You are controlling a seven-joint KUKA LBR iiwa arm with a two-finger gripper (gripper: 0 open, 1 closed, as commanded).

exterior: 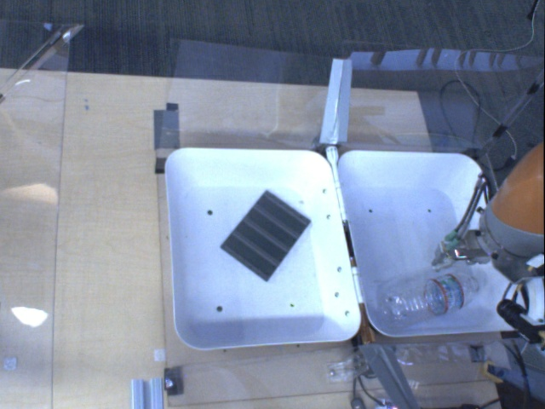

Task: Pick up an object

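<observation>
Where the arm reaches in from the right: the hand hangs low over the right bin, near that bin's right side.
Hand state: cannot tell whether it is spread or pressed together; its tip is small and blurred against the white floor, and nothing visibly sits in it.
Nearest thing: a clear plastic bottle lies on its side in the right bin, near the front wall.
Direction from hand: the bottle is just below and slightly left of the hand in the view, that is, toward the bin's front edge; the 2 look near but apart.
Bottle long axis: runs roughly left to right, tilted slightly, with the labelled part toward the right end.
Other candidate: a dark ribbed rectangular block lies flat and turned diagonally in the middle of the left bin, well apart from the hand.
Judgement: the bottle is the likelier target; a short shift toward the front wall and a grip across its narrow width would suit.
Risk: the round, clear body may roll.
</observation>
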